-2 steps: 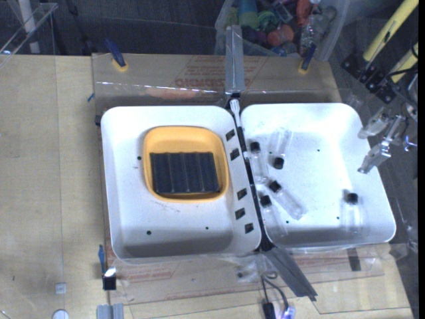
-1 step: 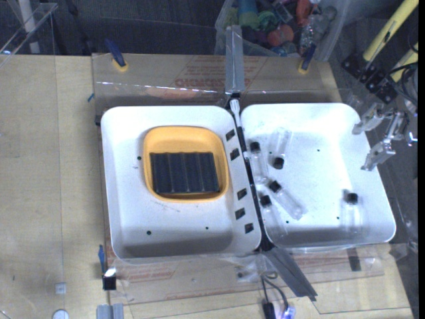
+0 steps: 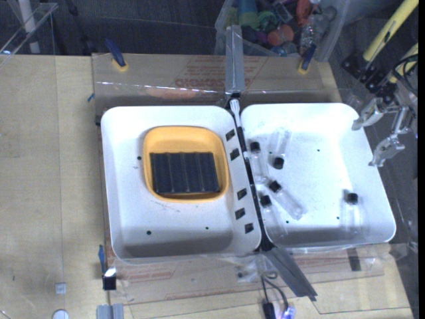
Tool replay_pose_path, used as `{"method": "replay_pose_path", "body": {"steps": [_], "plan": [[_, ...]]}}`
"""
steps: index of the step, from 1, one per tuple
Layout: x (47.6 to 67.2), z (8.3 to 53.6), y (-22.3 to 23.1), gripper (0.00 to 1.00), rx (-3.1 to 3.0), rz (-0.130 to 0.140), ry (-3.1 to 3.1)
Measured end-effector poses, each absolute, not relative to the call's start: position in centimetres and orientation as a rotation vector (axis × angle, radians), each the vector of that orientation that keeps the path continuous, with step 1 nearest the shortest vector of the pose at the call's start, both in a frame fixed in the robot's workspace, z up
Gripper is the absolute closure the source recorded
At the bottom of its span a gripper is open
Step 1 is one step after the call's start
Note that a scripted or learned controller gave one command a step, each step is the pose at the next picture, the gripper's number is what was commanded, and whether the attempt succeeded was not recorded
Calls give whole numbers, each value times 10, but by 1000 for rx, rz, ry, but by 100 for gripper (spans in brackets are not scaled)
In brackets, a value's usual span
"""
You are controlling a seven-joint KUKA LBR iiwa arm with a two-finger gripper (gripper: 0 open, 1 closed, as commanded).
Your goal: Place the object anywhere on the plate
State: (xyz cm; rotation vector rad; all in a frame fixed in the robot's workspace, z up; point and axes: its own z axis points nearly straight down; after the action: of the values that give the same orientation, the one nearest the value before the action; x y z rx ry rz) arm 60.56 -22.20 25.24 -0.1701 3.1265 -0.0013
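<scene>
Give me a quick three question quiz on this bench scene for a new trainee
1. True or false: the yellow rounded-square plate with the dark ribbed centre sits in the left white bin.
2. Which bin holds the clear plastic vials with black caps? A) the left white bin B) the right white bin C) neither
3. Fill in: the silver two-finger gripper hangs near the right white bin's ____ edge in the camera view.

Key:
1. True.
2. B. Several vials lie scattered there; none lies on the plate.
3. Right, near the upper right corner, apart from the vials.
</scene>
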Motion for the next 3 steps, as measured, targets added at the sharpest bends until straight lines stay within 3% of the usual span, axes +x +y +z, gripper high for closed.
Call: {"method": "replay_pose_path", "body": {"steps": [2, 3], "plan": [[619, 233, -221, 0, -1003, -2, 2966], [612, 261, -221, 0, -1260, -4, 2867]]}}
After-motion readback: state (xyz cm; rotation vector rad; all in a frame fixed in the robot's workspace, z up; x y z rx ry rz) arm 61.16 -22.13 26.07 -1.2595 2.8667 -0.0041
